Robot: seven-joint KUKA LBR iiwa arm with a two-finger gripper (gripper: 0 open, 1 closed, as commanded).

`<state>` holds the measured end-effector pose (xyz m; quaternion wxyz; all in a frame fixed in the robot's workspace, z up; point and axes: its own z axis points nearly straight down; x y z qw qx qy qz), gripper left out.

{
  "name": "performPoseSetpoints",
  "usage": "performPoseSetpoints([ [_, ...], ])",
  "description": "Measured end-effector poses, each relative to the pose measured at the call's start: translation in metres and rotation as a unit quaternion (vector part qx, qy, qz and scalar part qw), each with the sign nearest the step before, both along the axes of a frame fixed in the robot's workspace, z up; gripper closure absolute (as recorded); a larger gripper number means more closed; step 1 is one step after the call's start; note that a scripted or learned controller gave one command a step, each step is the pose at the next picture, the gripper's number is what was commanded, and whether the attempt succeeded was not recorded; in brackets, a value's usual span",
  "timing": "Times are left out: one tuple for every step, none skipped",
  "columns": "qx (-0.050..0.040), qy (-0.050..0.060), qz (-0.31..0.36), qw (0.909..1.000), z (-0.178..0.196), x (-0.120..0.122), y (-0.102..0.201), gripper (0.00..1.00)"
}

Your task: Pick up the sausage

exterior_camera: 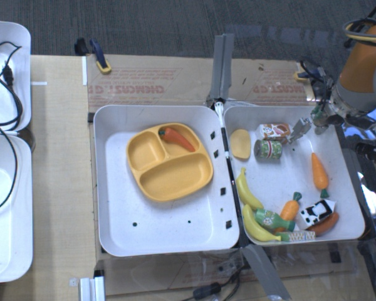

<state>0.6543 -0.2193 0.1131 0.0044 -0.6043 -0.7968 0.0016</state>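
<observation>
While the fingers hang spread and empty just right of the can, the sausage lies well below them.

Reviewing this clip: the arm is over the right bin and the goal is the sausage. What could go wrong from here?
1. The gripper sits near the can at the bin's far side, while the sausage lies at the near right corner; it may close on the wrong item.
2. The sausage is partly under the black-and-white toy, which could block a clean grasp or get lifted too.
3. It lies close to the bin wall, leaving little finger room.
</observation>
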Motion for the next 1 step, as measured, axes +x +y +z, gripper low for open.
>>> performPoseSetpoints([
  [-0.0038,0.004,-0.034,0.9994,-0.0178,0.0001,0.0113,0.0],
])
